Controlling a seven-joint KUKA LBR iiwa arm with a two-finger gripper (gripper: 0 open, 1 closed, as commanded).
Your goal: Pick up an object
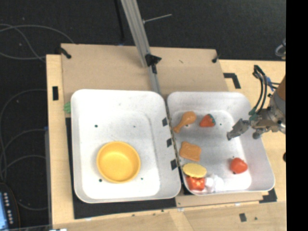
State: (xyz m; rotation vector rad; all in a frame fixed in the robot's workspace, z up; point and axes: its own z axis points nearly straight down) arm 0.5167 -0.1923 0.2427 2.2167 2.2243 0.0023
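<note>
1. The tool (246, 129) is seen with fingers apart at the right bin's (226, 100) three o'clock edge, nothing between them.
2. A red tomato (238, 165) is found at its six o'clock, well apart.

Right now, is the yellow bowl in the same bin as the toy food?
No: the yellow bowl sits in the left bin, while the toy food pieces lie in the right bin.

Bench (192, 61) w/ 2 white bins (115, 109) on it.
</note>
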